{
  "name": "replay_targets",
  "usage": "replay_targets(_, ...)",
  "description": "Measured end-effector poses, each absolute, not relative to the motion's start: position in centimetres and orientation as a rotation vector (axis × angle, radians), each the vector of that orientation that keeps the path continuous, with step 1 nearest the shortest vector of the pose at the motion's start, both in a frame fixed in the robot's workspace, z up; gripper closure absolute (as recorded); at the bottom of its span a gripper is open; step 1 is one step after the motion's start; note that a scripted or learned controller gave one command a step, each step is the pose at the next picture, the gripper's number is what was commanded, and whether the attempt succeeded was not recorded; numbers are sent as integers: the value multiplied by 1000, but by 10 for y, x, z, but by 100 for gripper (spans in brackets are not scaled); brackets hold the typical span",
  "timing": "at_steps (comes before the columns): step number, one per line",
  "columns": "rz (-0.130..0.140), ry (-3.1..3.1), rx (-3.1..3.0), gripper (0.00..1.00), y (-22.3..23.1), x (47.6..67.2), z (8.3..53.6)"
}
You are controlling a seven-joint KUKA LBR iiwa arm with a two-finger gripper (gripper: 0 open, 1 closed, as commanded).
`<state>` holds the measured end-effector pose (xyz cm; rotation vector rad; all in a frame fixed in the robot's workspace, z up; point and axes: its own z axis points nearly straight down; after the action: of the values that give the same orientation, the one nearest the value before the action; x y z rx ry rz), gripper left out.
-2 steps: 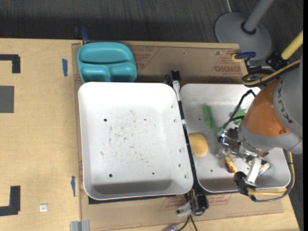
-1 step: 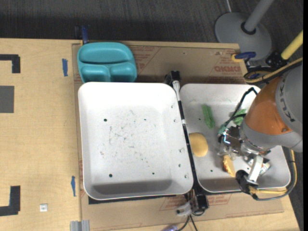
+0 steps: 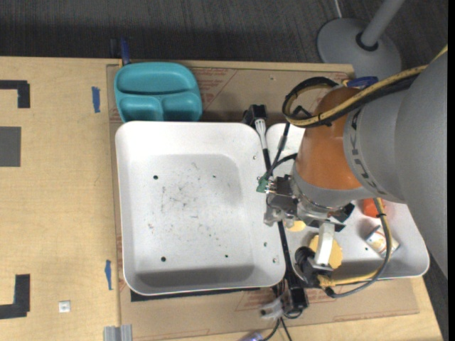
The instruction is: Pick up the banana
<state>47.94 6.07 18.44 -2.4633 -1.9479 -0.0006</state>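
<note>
So from the overhead camera, all I get of the banana is yellow patches poking out from under the gripper. There's a bigger bit toward the near edge of the right bin and a smaller yellow sliver up and left of it, close to that bin's left wall. It's plain yellow, and I can't make out a stem or tip because the wrist covers the middle. If both patches are the same fruit, its long axis runs diagonally from the left wall down toward the near edge, but I can't tell which end is which.

The gripper sits right over it in the left half of the right bin. I can't tell whether it's released or clenched, or whether it's touching the banana at all. The arm's body blocks that.

Room-wise it's tight on the left. The banana is near the wall shared with the left bin, and a black cable runs along that seam. Further right in the same bin there's an orange thing and a small orange-and-white thing, both apart from the banana. The left bin's floor is bare white with grey scuffs. A teal tray sits on the bench, touching that bin's far edge.
</note>
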Motion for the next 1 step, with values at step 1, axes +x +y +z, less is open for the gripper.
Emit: replay_targets(1,-5,-2099,-2335,100,131,480,86)
